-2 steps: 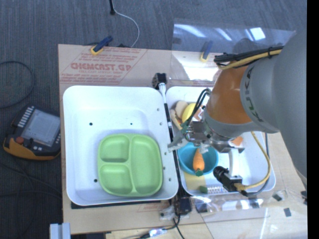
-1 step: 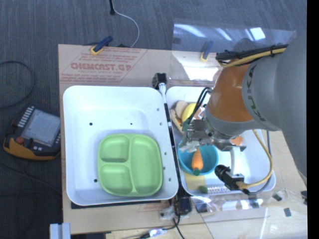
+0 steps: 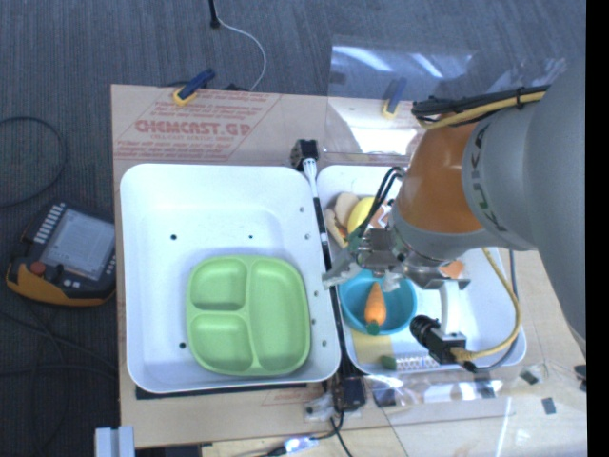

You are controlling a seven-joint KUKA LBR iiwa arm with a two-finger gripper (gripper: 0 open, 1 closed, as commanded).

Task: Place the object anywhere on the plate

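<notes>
Plate (image 3: 250, 314): you had it green, three-part, in the left bin (image 3: 162, 208).
Carrot (image 3: 376, 305): orange, lay in the blue bowl (image 3: 354, 305), right bin (image 3: 495, 327).
Gripper (image 3: 379, 272): hung just over the bowl; fingers' state you could not tell.
Arm (image 3: 476, 174): covered most of the right bin.
</notes>
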